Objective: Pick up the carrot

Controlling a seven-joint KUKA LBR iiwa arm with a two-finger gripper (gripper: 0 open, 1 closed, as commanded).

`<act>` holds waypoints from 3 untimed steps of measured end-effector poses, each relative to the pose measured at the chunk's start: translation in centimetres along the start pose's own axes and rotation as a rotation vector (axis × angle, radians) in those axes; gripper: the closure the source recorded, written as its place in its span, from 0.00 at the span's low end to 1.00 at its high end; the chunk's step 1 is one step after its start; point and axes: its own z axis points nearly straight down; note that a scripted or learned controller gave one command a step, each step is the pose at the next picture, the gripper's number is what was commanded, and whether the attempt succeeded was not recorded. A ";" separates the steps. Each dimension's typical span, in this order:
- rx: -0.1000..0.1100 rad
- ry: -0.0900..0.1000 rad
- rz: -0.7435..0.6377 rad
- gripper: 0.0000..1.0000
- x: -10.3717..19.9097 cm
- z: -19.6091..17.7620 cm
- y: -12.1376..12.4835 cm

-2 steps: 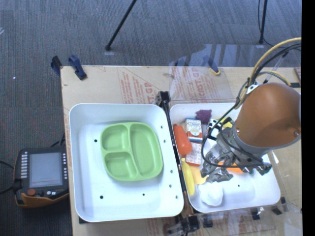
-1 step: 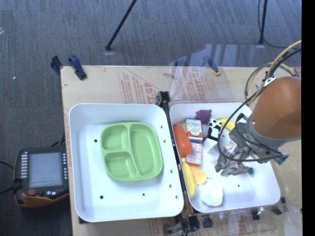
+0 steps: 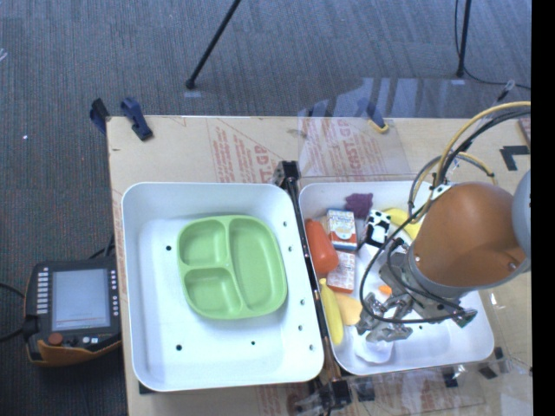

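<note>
carrot [image 3: 320,249] lies in the right bin [image 3: 482,345], against its left wall, with a yellow banana [image 3: 332,315] just below it and small cartons [image 3: 342,229] beside it. tool [image 3: 381,319] hangs low over the bin's near part, right of the banana, apart from the carrot; whether it is apart or together i cannot tell. green divided plate [image 3: 232,265] sits in the left bin [image 3: 147,345] on the worktop [image 3: 217,146].

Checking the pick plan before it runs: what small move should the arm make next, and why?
Probably shift the gripper toward the left wall of the right bin. The carrot lies there beside the cartons, while the gripper hangs nearer the bin's front.
</note>
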 end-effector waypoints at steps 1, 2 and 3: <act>0.006 -0.006 0.475 1.00 -3.3 0.4 -1.9; 0.008 -0.006 0.302 1.00 0.4 -4.0 -1.2; 0.007 -0.004 0.279 1.00 3.3 -1.4 -5.6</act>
